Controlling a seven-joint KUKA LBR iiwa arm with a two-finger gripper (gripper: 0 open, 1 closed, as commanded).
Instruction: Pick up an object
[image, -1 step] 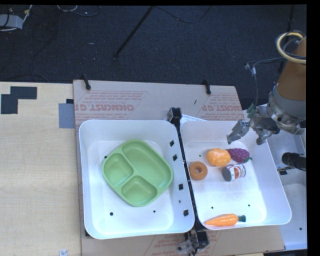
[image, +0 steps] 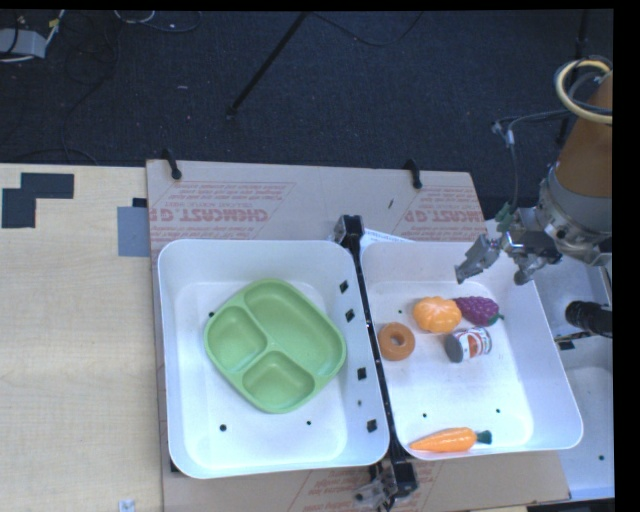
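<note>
The gripper (image: 497, 258) hangs open and holding nothing over the right bin's (image: 560, 400) far right corner. Below it lie grapes (image: 478, 309), an orange (image: 437, 314), a donut (image: 397, 342), a can (image: 469, 344) and, nearer, a carrot (image: 447, 439). The left bin (image: 190, 420) holds a green tray (image: 275, 344).

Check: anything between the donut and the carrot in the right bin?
No. In the camera view, bare white bin floor separates the donut from the carrot.
</note>
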